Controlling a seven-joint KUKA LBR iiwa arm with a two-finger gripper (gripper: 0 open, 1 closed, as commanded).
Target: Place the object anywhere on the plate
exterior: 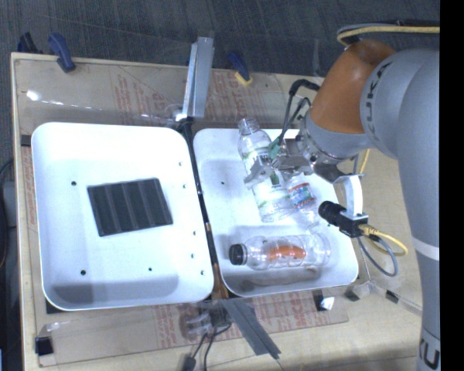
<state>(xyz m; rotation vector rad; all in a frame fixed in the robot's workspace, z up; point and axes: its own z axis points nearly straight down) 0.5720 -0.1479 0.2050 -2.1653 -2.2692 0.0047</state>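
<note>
A: Start at the gripper [272,163]; what is it doing?

B: It sits low in the right bin [216,207], over the upper clear bottle [264,178]; the bottle's body seems to run between its fingers, so I judge them closed on it, though the grey metal and clear plastic blur together and the grip may be slight.

A: Why hold it there?

B: The bottle lies lengthwise with its cap toward the bin's far wall; taking it across the narrow waist is the only way a two-finger grip spans it; that is my reading, not something shown.

A: And the arm?

B: It comes in from the right; the orange band [344,91] rides above the wrist, which is bent down toward the bin, the grey link rising along the right side.

A: What else is near?

B: A second bottle with an orange label [278,252] lies on its side along the bin's near wall, black cap to the left, just beside the held one but apart from the fingers.

A: Where must it go?

B: The dark ribbed plate [130,205] in the left bin [62,153], well apart across the divider; nothing rests on it yet.
</note>
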